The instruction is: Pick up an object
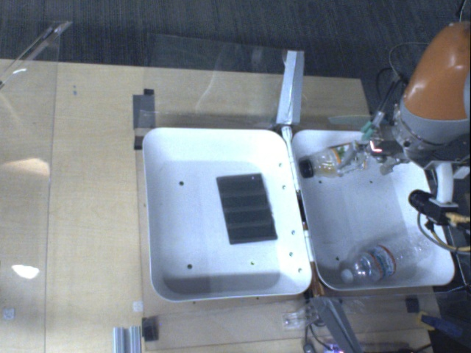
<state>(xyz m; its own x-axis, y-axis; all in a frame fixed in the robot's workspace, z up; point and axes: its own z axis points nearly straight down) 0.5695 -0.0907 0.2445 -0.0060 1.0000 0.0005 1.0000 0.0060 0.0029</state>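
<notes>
Clear plastic bottle with dark cap (333, 160): lying on its side in the right bin (434, 276), in that bin's far left corner, cap toward the divide between the bins. Gripper (375, 150): at the bottle's right end, touching or just over it; whether the jaws are apart, together or clamped cannot be told. Arm (440, 87): grey with orange band, over the right bin's far right side. Second clear bottle (374, 262): right bin, near edge. Dark ridged rectangular pad (246, 208): middle of the left bin (165, 197), well apart from the right bin.
</notes>
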